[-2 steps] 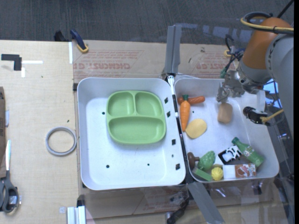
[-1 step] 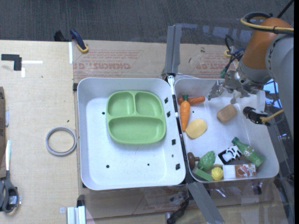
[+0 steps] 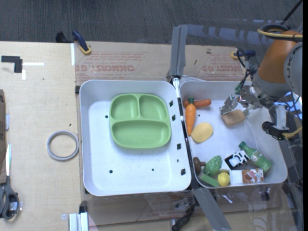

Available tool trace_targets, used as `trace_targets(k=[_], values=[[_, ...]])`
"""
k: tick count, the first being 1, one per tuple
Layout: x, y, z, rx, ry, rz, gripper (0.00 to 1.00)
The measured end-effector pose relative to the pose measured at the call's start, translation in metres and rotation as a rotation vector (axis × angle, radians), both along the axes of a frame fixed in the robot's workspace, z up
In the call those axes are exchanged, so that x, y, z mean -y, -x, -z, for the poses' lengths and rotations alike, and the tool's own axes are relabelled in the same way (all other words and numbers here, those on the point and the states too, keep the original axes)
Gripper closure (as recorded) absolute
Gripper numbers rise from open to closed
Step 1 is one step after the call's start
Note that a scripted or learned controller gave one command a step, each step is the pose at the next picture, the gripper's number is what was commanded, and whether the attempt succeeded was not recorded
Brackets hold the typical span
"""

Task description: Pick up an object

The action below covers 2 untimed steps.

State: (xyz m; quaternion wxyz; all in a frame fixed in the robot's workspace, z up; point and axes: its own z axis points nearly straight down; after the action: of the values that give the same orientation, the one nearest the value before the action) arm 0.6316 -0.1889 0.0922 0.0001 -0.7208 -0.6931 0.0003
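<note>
I see my end effector [image 3: 234,105] low at the right bin's [image 3: 231,93] one o'clock, fingers closed around a tan block [image 3: 234,118] just above the bin floor, apart from the clutter at six o'clock.

The bench [image 3: 38,95] carries two white bins [image 3: 94,143]; left of them lie a tape ring [image 3: 63,145] and scissors [image 3: 8,196].
</note>
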Motion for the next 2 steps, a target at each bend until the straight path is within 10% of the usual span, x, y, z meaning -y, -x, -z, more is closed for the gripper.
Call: trace_targets(k=[1,2], values=[[-0.008,0.0296,0.0,0.001,0.0,-0.025,0.0],[-0.0062,0.0296,-0.0098,0.001,0.001,-0.021,1.0]])
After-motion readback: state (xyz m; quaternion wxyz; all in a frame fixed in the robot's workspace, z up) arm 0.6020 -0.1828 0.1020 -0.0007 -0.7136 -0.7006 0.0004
